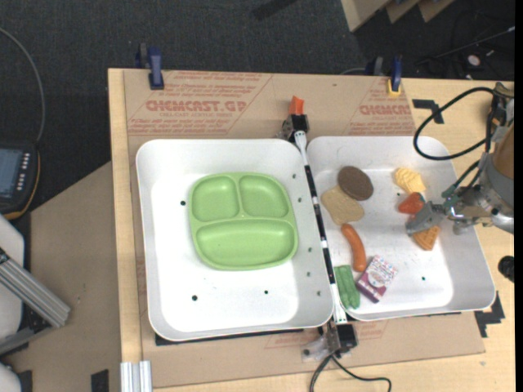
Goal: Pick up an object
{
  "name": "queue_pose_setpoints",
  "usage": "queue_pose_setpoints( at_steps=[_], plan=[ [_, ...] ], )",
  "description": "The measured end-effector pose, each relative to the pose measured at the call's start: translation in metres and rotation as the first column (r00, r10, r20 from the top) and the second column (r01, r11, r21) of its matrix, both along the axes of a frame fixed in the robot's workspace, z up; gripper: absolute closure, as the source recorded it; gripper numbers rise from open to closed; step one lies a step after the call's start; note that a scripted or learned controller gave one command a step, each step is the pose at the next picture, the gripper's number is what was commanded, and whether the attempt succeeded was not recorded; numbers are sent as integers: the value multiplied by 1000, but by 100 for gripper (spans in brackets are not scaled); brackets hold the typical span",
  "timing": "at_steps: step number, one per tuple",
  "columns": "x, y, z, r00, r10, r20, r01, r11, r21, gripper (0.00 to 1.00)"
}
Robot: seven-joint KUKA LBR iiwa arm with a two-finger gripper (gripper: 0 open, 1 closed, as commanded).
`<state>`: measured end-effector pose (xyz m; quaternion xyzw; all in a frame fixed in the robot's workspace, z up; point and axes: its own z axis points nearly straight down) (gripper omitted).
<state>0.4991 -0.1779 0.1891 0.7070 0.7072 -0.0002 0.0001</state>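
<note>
Red toy (410,204) lies just beside the jaws (426,217).

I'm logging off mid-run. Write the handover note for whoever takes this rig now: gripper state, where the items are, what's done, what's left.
Gripper: low in the right bin, by its right side, among the orange wedge, red piece and yellow piece. Whether it holds anything cannot be told.
Other items in the right bin: brown patty, tan piece, carrot, green piece, purple-and-white packet.
Left bin: green divided plate.
Done: arm is down at the items.
Left: confirm a grasp and lift one object.
</note>
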Motion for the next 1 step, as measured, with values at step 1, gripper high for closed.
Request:
queue_pose_setpoints(
  at_steps=[1],
  plan=[
    [129,-35,-36,1000,4,9,-4,1000,-4,0]
  ],
)
